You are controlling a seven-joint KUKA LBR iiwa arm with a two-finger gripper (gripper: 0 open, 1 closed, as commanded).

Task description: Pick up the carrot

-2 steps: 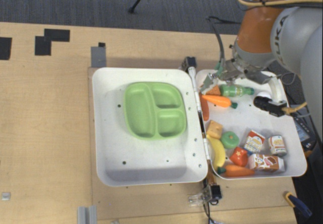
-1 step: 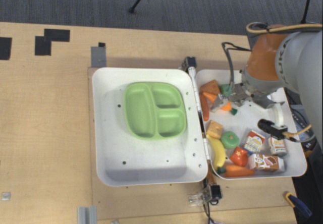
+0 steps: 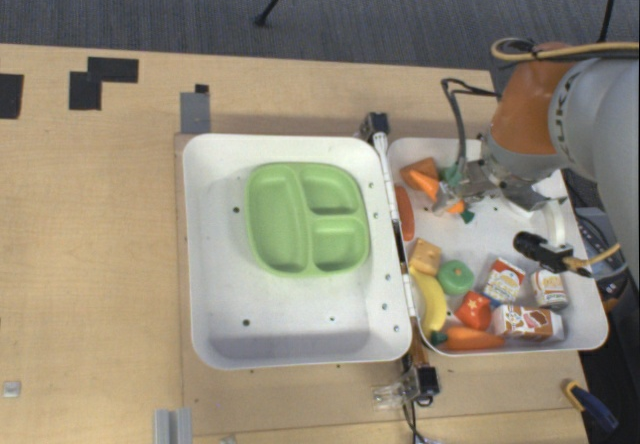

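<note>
Carrot (image 3: 473,338) at right bin's near edge, beside banana (image 3: 433,299), tomato (image 3: 475,310).

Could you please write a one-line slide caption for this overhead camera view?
Gripper over the right bin beside a carrot; green tray in the left bin.

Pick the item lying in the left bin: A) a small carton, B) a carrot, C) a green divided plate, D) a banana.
C: the green divided plate sits in the left bin, while the banana and the small cartons lie in the right bin.
</note>
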